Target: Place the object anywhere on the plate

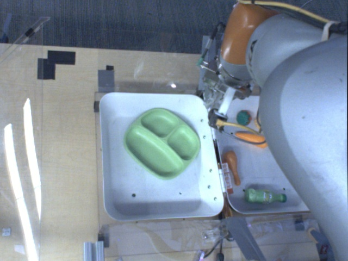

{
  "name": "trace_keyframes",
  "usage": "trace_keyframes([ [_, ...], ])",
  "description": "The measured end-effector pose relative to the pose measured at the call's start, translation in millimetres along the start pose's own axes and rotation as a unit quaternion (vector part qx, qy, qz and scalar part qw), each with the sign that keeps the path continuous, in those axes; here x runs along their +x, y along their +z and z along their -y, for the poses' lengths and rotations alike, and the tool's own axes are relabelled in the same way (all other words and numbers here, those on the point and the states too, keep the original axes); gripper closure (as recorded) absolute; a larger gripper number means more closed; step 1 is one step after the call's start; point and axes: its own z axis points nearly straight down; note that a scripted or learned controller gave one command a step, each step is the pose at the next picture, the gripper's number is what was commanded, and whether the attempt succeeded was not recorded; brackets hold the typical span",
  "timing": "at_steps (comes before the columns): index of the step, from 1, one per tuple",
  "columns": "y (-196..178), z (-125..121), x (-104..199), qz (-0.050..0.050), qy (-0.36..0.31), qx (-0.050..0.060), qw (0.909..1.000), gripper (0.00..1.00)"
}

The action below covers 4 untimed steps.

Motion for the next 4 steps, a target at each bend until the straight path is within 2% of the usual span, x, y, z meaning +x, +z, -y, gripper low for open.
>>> trace_keyframes([
  [1,-15.0,18.9,47.3,-0.001,0.011,-0.001,0.9999,1.0],
  [2,10.2,113.4,64.9,-0.001,-0.037,0.0,0.9993,1.0],
  [3,18.6,69.0,110.6,-0.001,0.009,0.0,1.0,1.0],
  [4,-45.7,97.5,74.6,-0.001,0.006,0.0,1.0,1.0],
])
